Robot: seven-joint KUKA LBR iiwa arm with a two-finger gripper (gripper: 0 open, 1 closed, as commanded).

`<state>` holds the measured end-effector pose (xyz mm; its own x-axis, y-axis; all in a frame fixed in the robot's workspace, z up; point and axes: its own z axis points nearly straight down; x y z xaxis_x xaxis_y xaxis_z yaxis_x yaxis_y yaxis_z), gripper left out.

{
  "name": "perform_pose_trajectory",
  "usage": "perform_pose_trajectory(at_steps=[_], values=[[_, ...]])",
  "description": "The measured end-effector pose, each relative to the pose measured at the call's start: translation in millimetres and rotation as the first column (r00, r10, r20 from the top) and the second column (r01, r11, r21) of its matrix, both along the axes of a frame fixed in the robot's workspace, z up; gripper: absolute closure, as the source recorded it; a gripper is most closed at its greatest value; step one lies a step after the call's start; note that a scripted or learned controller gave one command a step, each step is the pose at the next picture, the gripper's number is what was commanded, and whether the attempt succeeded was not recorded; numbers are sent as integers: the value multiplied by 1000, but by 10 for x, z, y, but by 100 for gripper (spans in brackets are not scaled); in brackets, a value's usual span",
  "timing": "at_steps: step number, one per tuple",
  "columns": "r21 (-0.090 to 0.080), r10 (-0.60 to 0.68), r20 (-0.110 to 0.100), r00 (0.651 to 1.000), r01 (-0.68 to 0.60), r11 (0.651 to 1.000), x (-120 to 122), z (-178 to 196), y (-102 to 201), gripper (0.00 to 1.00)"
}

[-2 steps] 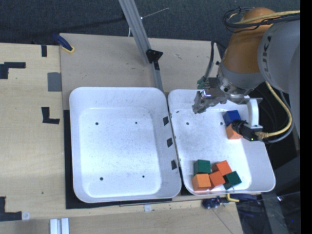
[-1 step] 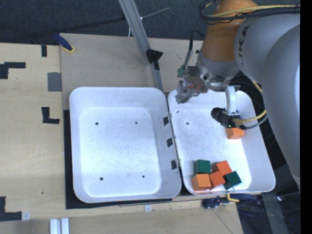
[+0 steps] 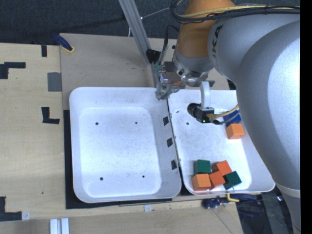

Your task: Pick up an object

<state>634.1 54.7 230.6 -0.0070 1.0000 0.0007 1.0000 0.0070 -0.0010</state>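
1. Arm [image 3: 263, 77]: we log a grey body with an orange band, reaching in over the right bin and covering much of its far side.
2. Counter [image 3: 29, 130]: pale board carrying both bins; dark tape marks lie beyond the left bin.
3. Left bin [image 3: 78, 101]: white and shallow, lying directly beside the right bin, their rims touching. We judge it the likely drop side.
4. Right bin [image 3: 195, 140]: our landmark. All loose items sit in it, so a pick has to start here.
5. Gripper [image 3: 163, 89]: it hangs at the right bin's far corner, over the seam with the left bin. We cannot tell how the jaws are set; nothing shows between them.
6. Block cluster [image 3: 214, 174]: orange and green blocks packed together, touching, at the right bin's near edge, well apart from the gripper.
7. Lone orange block [image 3: 235, 130]: mid right bin, beside the arm, apart from the cluster; we judge it the easier pick.
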Motion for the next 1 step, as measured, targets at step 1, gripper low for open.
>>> perform_pose_trajectory(at_steps=[1], values=[[0, -1, 1, 1000, 1, 1000, 336, -86, 467, 100]])
